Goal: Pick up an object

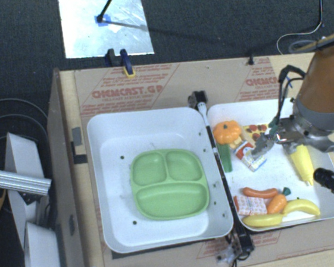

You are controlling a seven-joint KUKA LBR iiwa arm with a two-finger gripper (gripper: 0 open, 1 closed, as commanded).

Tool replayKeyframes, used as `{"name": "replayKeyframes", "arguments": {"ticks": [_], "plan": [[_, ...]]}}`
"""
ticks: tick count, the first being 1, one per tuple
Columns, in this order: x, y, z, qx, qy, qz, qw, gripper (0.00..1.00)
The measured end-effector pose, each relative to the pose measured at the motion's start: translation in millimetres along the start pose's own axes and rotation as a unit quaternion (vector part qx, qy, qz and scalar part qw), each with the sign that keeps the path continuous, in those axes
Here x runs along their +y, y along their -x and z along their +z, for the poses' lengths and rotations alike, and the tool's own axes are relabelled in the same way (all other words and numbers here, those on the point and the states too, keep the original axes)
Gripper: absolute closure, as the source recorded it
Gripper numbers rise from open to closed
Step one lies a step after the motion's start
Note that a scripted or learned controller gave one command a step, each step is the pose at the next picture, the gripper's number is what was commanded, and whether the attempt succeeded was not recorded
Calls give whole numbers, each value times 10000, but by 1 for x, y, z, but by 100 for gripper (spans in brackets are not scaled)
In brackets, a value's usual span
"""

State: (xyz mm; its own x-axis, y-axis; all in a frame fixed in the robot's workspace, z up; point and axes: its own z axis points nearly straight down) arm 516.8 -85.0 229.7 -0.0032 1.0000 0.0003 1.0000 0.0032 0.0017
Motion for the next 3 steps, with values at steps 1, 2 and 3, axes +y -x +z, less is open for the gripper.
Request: {"name": "replayKeyframes", "arguments": {"ticks": [1,2,3], "plan": [[21,79,62,-15,-14,41,10000,0],[114,96,80,-18,39,-17,10000,0],[65,61,123,12,-35,5,10000,0]]}}
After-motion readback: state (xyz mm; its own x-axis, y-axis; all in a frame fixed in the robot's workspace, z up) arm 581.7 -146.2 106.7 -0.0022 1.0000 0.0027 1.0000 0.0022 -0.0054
